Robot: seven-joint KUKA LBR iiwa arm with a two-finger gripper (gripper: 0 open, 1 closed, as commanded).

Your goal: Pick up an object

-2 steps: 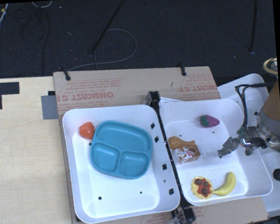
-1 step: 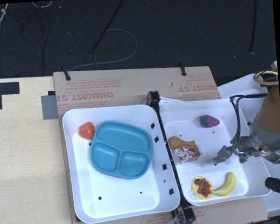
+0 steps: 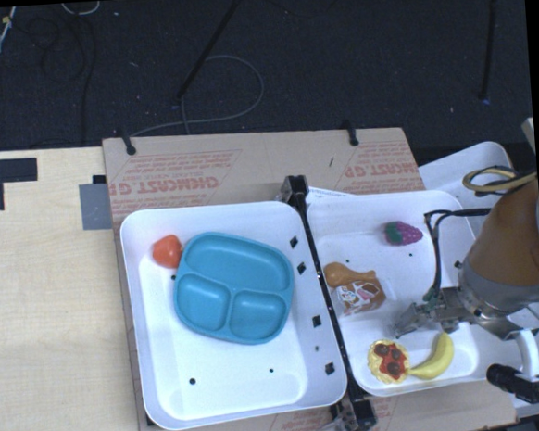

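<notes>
My gripper (image 3: pixel 423 321) hangs low over the right bin (image 3: pixel 362 214), just above a yellow banana (image 3: pixel 436 359) and a red and yellow toy food piece (image 3: pixel 389 359). Its grey fingers (image 3: pixel 403 321) look spread, with nothing between them. A brown and white packet-like item (image 3: pixel 354 288) lies to the gripper's left, near the divider. Purple grapes (image 3: pixel 404 233) sit at the bin's far side. The arm's grey and orange wrist (image 3: pixel 509 251) covers the bin's right edge.
The left bin (image 3: pixel 228 399) holds a blue divided plate (image 3: pixel 232 287) and a red tomato-like ball (image 3: pixel 167 251) at its far left corner. A black divider (image 3: pixel 317 290) runs between the bins. Cardboard lies under both bins.
</notes>
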